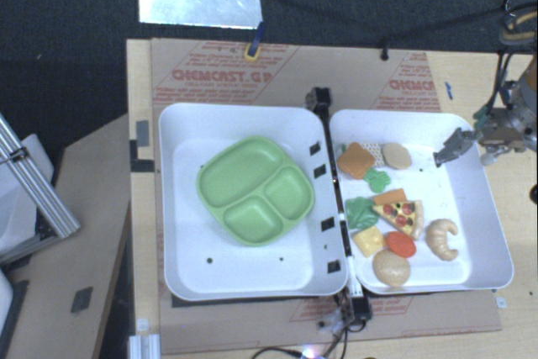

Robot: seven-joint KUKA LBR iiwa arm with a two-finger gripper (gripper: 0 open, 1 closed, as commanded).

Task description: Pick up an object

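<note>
1. The tabletop (143, 181) carried two white bins; the left bin (181, 147) held a green divided plate (255, 191).
2. The right bin (479, 206) held toy foods in its left half.
3. The tool (454, 145) hung over this bin's upper right part; whether its fingers were apart could not be told.
4. The croissant (443, 236) lay apart from the others, long axis about upright in the view; a grasp across its width seemed best.

Toy food pieces lie clustered in the right bin's (479, 206) left half: a brown toast (358, 160) at 11 o'clock, a pizza slice (398, 214) at centre, a croissant (443, 237) at 4 o'clock, a red tomato (401, 245) and tan potato (391, 267) at 6.
</note>
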